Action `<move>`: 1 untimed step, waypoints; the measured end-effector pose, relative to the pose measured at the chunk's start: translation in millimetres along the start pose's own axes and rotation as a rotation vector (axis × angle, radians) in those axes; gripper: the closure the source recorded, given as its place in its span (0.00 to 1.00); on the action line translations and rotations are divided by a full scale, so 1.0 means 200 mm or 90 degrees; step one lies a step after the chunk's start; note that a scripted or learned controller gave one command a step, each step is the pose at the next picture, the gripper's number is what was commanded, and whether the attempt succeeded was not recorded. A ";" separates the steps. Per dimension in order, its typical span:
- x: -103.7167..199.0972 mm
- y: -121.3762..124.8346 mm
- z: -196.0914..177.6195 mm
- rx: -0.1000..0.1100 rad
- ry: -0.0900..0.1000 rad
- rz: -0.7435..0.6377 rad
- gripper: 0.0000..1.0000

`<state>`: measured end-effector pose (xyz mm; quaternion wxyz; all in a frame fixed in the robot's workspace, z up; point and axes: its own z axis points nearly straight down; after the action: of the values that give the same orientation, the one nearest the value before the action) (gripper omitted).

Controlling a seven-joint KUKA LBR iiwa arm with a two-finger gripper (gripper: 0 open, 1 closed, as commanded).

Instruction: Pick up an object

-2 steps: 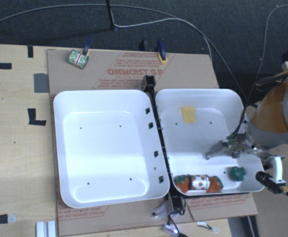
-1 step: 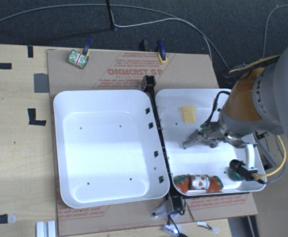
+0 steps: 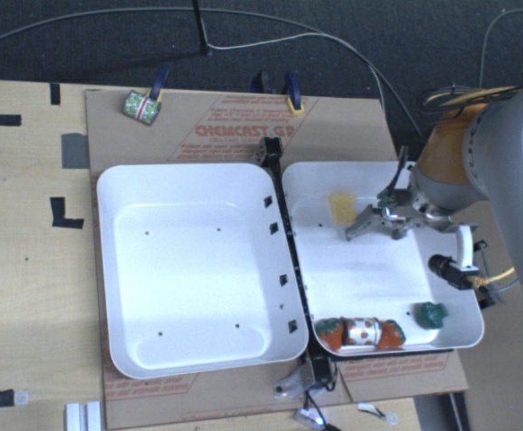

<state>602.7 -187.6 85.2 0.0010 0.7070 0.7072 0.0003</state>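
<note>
In the right bin [image 3: 440, 268] a pale yellow block [image 3: 343, 207] lies near the back left. A red, white and orange object [image 3: 361, 332] rests against the front wall, and a small dark green object [image 3: 430, 313] sits at the front right. My gripper [image 3: 365, 224] hangs low in this bin, just right of and slightly in front of the yellow block. Nothing shows in its grasp. The grey arm with its orange band [image 3: 445, 155] reaches in from the right.
The left bin [image 3: 117, 241] stands beside the right one, with a black divider rail [image 3: 283, 241] between them. A small green item [image 3: 141, 106] lies on the cardboard behind the left bin. Clamps [image 3: 292, 92] sit at the cardboard's back edge.
</note>
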 end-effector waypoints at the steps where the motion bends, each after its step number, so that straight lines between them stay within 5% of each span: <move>1: 0.00 0.00 -0.05 0.000 0.000 0.000 1.00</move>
<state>602.8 -187.3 96.0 0.0014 0.7068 0.7075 0.0001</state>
